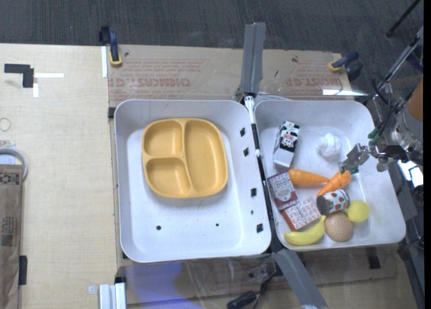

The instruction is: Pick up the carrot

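Seemingly open, gripper (355, 159) hovers just above a carrot (337, 182)

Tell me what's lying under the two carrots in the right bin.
The left carrot lies on bare bin floor, its tip by a red packet. The right carrot leans over a brown-and-white toy. What it covers is hidden. The hand is above it.

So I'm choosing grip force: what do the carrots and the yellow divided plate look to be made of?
The two carrots look like moulded toy plastic: even orange, smooth, faint sheen. The divided plate looks like matte hard plastic: flat yellow, rounded moulded ridges. The view cannot rule out rubber or foam for the carrots. The gripper is beside the right carrot.
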